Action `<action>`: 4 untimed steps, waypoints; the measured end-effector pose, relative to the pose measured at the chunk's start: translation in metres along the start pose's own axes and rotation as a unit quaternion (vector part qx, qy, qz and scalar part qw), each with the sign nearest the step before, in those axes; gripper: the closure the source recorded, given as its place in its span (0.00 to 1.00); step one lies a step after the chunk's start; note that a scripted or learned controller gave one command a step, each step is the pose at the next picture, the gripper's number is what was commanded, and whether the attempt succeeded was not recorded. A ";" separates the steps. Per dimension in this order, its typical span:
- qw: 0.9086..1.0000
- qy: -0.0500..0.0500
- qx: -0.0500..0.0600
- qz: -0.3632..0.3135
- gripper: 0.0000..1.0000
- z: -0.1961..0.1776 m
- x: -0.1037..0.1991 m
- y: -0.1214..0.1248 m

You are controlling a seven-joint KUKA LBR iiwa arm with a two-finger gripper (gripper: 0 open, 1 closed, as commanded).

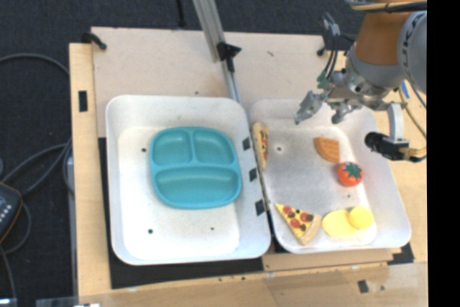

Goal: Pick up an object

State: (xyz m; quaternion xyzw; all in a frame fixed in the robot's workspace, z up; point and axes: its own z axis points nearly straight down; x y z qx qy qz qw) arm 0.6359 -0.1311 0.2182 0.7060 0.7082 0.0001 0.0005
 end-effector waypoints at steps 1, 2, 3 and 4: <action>1.000 0.000 0.000 0.000 0.00 0.000 0.000 0.000; 1.000 -0.001 0.002 0.002 0.00 0.060 -0.007 0.004; 1.000 0.000 0.002 0.002 0.00 0.113 -0.008 0.003; 1.000 -0.001 -0.001 0.003 1.00 0.097 -0.009 0.005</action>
